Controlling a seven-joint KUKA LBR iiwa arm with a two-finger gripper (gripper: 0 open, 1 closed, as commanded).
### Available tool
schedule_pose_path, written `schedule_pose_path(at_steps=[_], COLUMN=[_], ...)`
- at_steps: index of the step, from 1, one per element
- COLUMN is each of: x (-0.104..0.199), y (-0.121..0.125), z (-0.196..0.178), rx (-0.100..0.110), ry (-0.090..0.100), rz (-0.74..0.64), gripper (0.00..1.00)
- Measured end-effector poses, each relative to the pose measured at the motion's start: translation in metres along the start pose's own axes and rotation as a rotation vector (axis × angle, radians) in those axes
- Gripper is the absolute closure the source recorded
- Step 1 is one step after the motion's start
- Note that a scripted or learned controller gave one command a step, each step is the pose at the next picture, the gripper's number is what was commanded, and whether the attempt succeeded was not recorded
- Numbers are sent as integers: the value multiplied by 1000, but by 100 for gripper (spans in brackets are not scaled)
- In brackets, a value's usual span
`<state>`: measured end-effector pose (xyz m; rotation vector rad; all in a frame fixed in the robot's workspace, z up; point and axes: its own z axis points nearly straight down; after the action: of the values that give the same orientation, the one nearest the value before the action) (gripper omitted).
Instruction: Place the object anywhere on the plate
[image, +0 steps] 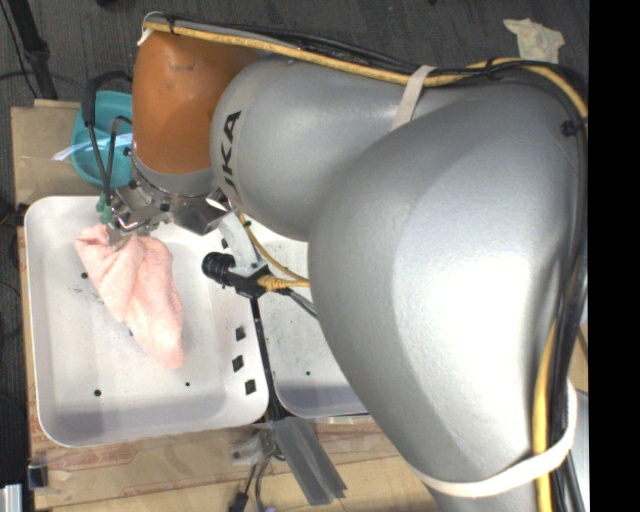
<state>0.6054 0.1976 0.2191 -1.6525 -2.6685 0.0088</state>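
Bench (150, 465): wood | left bin (60, 400): pink cloth (140, 285) | fingers (125, 222): clamped on cloth's top

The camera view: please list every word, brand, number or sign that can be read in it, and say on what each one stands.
"KA": black letters on the grey arm, beside its orange band; they run sideways in the picture, and the start of the word is hidden by the curve of the arm.
No readable text on the pink cloth, the white bin or the blue object.
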Motion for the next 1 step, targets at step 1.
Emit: schedule_pose_path(at_steps=[1], x=[-81], y=[17], z=[54], rx=[-3], ry=[-1], rz=[-3], gripper=[100])
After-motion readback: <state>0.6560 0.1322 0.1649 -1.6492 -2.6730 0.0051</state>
